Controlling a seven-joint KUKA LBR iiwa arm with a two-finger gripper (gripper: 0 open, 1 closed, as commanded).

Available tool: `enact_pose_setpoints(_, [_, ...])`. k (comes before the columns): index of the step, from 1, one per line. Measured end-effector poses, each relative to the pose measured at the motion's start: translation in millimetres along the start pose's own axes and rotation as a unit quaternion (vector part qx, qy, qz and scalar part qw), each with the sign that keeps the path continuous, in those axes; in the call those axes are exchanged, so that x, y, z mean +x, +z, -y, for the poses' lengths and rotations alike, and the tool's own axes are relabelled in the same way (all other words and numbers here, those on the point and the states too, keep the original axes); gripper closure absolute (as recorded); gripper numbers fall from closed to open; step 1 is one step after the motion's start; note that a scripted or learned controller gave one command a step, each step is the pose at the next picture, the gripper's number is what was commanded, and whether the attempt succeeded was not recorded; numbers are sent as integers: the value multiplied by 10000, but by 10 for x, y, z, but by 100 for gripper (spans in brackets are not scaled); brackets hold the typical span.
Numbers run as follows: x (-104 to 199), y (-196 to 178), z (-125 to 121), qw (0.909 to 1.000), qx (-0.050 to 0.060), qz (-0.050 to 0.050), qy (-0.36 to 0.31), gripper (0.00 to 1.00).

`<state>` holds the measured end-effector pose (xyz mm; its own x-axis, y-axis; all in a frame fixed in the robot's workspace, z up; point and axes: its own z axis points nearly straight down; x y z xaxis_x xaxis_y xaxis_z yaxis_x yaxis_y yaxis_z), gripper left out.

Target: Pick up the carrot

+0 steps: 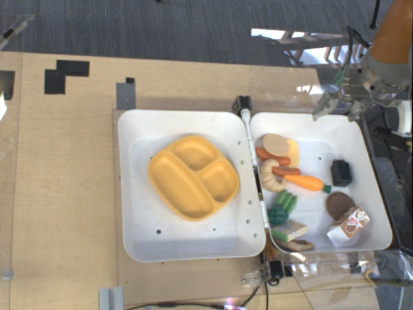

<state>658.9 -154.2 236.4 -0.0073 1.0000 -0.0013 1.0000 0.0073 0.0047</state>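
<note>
The carrot, orange with a small green end pointing right, lies flat in the middle of the right bin. A red sausage piece touches its upper left side. My gripper hangs over the far rim of the right bin, well behind and to the right of the carrot. Its fingers stand apart, open, with nothing between them. The grey arm with the orange band comes in from the upper right.
Around the carrot in the right bin lie a tan round slice, a pale curled pastry, a green item, a black block, a brown disc and a small carton. The left bin holds a yellow divided plate.
</note>
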Motion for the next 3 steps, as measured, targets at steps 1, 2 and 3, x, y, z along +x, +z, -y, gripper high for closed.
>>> enact_pose_setpoints(1, [340,1477,179,9786,-35,9,-2056,0])
enact_pose_setpoints(2, [235,1457,971,9539,-49,22,-3001,0])
enact_pose_setpoints(3, [361,1438,1518,9487,-48,22,-3162,0])
